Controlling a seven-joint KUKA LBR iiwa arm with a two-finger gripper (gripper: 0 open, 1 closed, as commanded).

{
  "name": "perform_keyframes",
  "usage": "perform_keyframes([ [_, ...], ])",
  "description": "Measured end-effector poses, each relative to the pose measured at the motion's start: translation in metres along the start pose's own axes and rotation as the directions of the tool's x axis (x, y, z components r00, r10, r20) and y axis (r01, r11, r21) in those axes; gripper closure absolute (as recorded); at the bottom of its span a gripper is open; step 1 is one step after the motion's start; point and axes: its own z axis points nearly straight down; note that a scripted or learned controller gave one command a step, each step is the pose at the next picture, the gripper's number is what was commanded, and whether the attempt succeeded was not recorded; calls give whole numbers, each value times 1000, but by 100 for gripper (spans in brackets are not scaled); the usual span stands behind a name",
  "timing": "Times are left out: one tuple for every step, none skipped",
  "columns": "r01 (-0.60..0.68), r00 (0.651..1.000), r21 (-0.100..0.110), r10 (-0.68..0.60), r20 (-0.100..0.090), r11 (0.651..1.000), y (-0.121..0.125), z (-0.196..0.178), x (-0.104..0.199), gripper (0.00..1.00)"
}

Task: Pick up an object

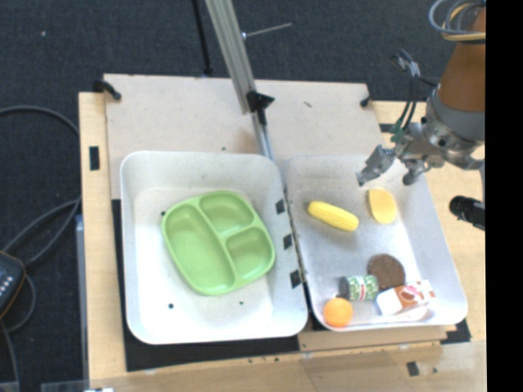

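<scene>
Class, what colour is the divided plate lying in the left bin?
Light green: the three-compartment plastic plate shows best in the overhead camera view.

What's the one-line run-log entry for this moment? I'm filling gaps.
pincer open, above right bin far end | holds nothing | nearest: yellow oval piece | green tray in left bin

2 bins point(135, 219), 1 green tray point(217, 241), 6 food items point(333, 216).
</scene>
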Motion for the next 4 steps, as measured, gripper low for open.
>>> perform_keyframes([
  [-1,1000,0,1,0,1000,0,0,0,0],
  [-2,1000,6,2,0,1000,2,60,6,0],
  [-3,1000,7,3,0,1000,4,124,4,0],
  [-4,1000,6,4,1,1000,11,172,-2,0],
])
